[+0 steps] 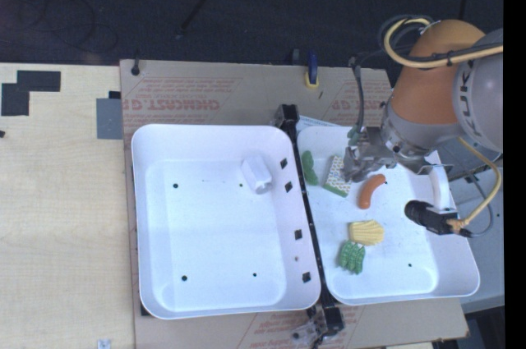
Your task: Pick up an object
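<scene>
Gripper (362, 168) low in the right bin (427, 277), fingers' state unclear, probably reaching beside the sausage (371, 190); next, close and lift.

1. Even overhead light falls on the bench (66, 199), leaving the two white bins (214, 290) bright and nearly washed out.
2. The background above the bench lies in deep darkness.
3. Shadows are soft and short.
4. The frame is low-resolution and slightly soft; small objects lack fine detail.
</scene>
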Available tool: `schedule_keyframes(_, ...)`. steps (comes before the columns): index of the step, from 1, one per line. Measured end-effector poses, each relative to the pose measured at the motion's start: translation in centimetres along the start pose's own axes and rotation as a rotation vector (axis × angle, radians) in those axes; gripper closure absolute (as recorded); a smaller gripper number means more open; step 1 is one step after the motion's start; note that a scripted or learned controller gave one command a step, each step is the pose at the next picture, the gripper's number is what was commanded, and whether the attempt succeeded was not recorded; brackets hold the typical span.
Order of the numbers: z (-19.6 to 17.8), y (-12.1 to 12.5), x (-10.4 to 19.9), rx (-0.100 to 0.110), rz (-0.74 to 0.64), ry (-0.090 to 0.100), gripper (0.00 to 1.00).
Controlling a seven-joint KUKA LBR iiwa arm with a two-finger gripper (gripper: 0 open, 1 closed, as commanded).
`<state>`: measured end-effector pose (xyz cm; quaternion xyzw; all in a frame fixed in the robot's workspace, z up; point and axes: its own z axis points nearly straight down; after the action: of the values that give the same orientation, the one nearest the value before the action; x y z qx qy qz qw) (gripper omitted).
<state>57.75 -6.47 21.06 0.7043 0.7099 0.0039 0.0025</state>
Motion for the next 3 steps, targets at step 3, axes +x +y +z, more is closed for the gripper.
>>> schedule_keyframes(3,-8.5,-10.1,-6.3,0.011,-0.001,0.002,1.00)
